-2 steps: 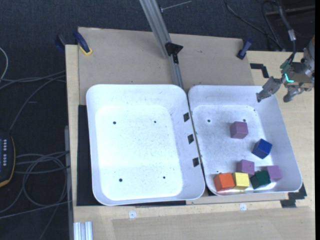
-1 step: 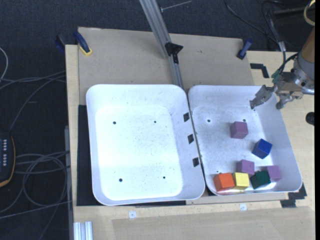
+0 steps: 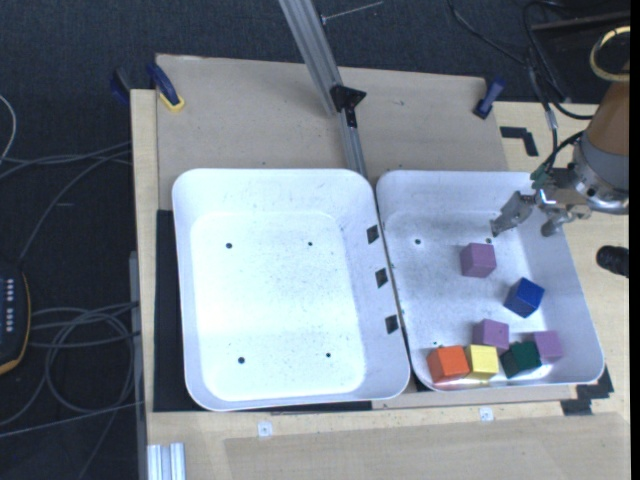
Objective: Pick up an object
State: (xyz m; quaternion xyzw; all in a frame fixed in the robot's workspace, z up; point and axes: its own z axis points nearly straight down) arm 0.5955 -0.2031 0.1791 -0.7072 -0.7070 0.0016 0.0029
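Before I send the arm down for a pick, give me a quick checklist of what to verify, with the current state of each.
1. Pincer above the right white bin: ok.
2. Pincer free of any object: ok, nothing sits between its fingers.
3. Nearest target, the lone purple cube, stands apart from other blocks: ok.
4. Pincer lined up over that cube: not ok, it is offset toward the bin's upper right.
5. Blue cube clear of the cube's sides: ok.
6. Finger opening wide enough: cannot tell.
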